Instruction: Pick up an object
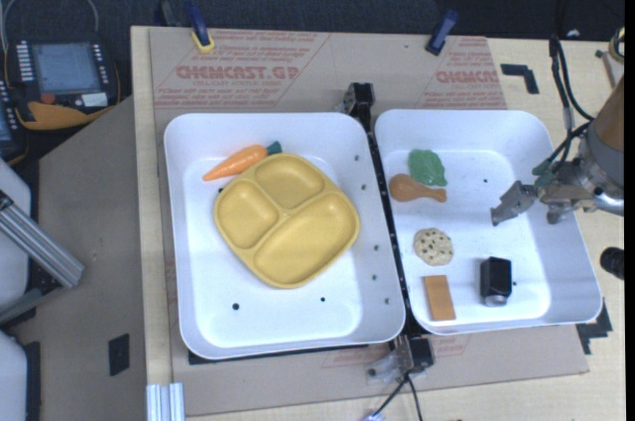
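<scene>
Two white bins sit side by side on the surface. The right bin holds a green leaf and drumstick toward its far left corner, a cookie and tan block along its left side, and a black object near its front edge. The hand hangs over the bin's right side, fingers spread, pinching nothing. The left bin carries a yellow divided plate and a carrot.

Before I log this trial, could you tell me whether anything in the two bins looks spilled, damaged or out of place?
Nothing looks spilled or broken. One small oddity: the toy carrot lies on the left bin's floor against the yellow divided plate's upper-left rim, not in a compartment. The plate also sits turned at an angle to the bin walls.
</scene>
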Controlling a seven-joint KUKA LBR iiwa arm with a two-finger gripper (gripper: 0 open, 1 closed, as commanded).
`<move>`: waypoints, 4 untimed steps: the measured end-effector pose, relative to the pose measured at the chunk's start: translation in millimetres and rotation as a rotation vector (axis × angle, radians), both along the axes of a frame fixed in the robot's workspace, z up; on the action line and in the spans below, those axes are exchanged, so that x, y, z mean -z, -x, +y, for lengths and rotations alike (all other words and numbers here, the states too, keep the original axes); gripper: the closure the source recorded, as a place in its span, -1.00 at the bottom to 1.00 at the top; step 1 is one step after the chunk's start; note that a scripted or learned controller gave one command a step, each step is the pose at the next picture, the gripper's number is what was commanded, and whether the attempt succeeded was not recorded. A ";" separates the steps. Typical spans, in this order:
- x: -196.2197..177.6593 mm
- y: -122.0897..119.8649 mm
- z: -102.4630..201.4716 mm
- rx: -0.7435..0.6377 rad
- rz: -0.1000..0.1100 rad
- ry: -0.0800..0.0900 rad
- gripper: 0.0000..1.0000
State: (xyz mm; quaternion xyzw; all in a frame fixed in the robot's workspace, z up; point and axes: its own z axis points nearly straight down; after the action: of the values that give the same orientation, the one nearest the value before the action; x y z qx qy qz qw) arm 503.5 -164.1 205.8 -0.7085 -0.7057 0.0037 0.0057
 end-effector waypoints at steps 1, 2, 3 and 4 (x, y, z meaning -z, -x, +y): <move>-6.6 -3.1 0.4 -0.004 -0.013 0.003 -1.00; 50.8 4.6 2.6 -0.004 -0.011 0.002 -1.00; 112.2 3.3 9.2 -0.004 -0.008 0.000 -1.00; 121.9 3.7 9.7 -0.004 -0.009 0.001 -1.00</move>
State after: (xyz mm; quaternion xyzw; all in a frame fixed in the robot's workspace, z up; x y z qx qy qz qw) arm 499.8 -154.3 83.9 -0.7071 -0.7071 0.0008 0.0021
